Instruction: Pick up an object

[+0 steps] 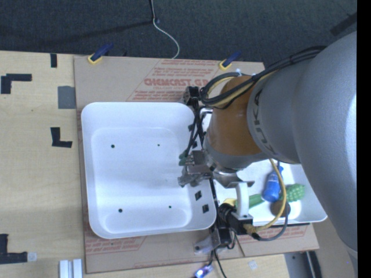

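My gripper (188, 172) hangs over the right-hand rim of the left white bin (98, 155), below the orange-banded wrist (232, 126). In the right bin (313, 213), mostly covered by the arm, lie a blue object (271, 189), a knobbly green object (295, 191), a pale green piece (255, 201) and a bit of a yellow thing (230, 203). They sit to the right of the gripper, and I see nothing held in it.
The bins rest on a cardboard sheet (168, 77) held by yellow and blue clamps at its far edge. The big grey arm (324, 126) fills the right side. The wooden bench (35, 155) extends to the left.
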### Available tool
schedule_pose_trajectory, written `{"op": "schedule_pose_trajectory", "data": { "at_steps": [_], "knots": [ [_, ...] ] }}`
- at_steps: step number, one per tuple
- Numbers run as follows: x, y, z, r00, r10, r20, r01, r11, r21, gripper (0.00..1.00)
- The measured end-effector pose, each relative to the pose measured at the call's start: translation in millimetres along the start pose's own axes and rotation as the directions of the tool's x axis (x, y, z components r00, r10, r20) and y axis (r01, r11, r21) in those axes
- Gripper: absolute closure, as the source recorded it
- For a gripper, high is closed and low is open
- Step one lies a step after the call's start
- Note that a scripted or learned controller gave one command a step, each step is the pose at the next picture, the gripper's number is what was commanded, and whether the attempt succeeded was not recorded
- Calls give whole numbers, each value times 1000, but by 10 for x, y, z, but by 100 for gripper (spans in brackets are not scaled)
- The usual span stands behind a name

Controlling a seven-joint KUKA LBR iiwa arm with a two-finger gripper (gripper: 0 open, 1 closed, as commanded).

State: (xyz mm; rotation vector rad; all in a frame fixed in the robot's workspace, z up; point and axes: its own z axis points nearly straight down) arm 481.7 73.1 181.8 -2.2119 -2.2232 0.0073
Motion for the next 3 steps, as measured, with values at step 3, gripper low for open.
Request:
{"op": "schedule_pose_trajectory", "data": {
  "at_steps": [3],
  "knots": [
    [1625,115,-1117,1000,-1,5,1,1000,6,100]
  ]
}}
